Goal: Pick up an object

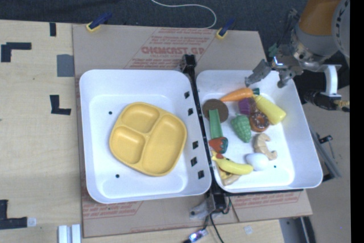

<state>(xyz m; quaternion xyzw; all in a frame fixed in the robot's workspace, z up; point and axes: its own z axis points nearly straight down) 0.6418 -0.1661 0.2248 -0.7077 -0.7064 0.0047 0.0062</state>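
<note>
My gripper (pixel 268 72) hangs over the far rim of the right bin (pixel 301 139), its two fingers spread wide apart with nothing between them. The nearest thing below is an orange carrot (pixel 235 94) with a dark green tip, lying slantwise in the bin's far part, just under my left-hand finger as the camera sees it. Beside it lie a yellow corn-like piece (pixel 269 109), a small purple piece (pixel 245 105) and a brown ring-shaped piece (pixel 259 121) that may be a doughnut. Toward the divider I see a round brown disc (pixel 214 107), a long green stick (pixel 215 123), a knobbly green piece (pixel 242 127) and a small red and dark thing (pixel 219 145) too blurred to name. Nearer the camera sit a beige, curled piece (pixel 264 146), a white egg (pixel 256 161) and a yellow banana (pixel 233 166), with some pale strips half hidden under the banana. The left bin (pixel 96 122) holds a yellow divided plate (pixel 149 138) with three compartments. My arm is cut off by the frame's right side.
</note>
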